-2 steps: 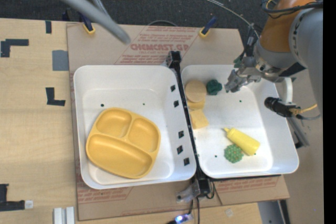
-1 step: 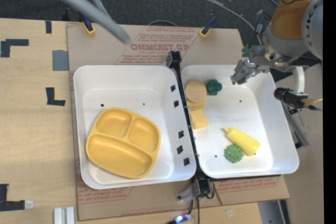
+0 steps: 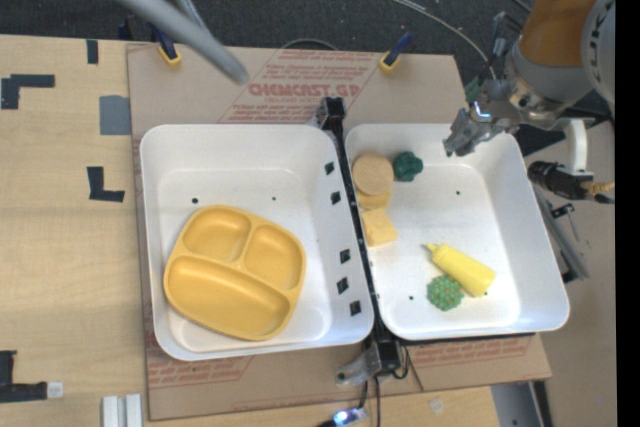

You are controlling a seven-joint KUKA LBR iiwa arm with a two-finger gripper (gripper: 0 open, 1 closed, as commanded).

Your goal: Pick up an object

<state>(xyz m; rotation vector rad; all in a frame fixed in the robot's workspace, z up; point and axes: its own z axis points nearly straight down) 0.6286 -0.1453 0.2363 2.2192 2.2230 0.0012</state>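
From my remote seat I counted two shallow white plastic bins sitting side by side on the brown cardboard sheet, the left bin and the right bin touching along a black divider. One grey arm with an orange band reached in from the right, and its gripper hung over the far right corner of the right bin, above the rim, with nothing between its fingers that I could see; whether they stood wide or narrow, I could not tell.

Next in size, one yellow plastic plate with three compartments lay flat in the left bin, toward its near side. The right bin held five small things. One yellow squeeze bottle lay on its side near the front, with one green bumpy ball touching it just in front. One tan round disc sat against the divider, and one pale yellow block lay just in front of it. One dark green broccoli-like piece sat just beside the disc, nearest the gripper yet apart from it.
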